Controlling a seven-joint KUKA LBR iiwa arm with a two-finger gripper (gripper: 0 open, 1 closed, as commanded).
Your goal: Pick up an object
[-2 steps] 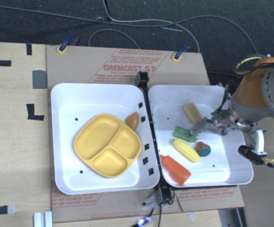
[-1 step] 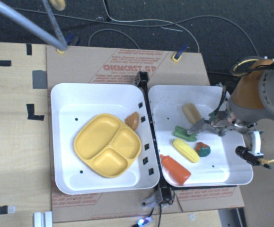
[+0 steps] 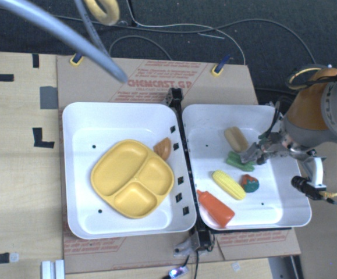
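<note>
The right bin (image 3: 273, 211) holds several toy foods. A tan bread-like piece (image 3: 236, 138) lies near its back. A flat green item (image 3: 237, 161) rests just in front of it. Nearer the front are a yellow corn cob (image 3: 228, 184), a small red and green piece (image 3: 250, 183) and an orange item (image 3: 216, 208). My gripper (image 3: 254, 154) is low inside this bin, at the right end of the green item and right of the tan piece. The grey and orange arm (image 3: 311, 114) reaches in over the bin's right wall.
The left bin (image 3: 78, 156) holds a yellow divided plate (image 3: 132, 178) and a small brown piece (image 3: 163, 149) by the wall between the bins. Cables run across the dark floor behind the bench. A grey pole (image 3: 52, 23) crosses the upper left.
</note>
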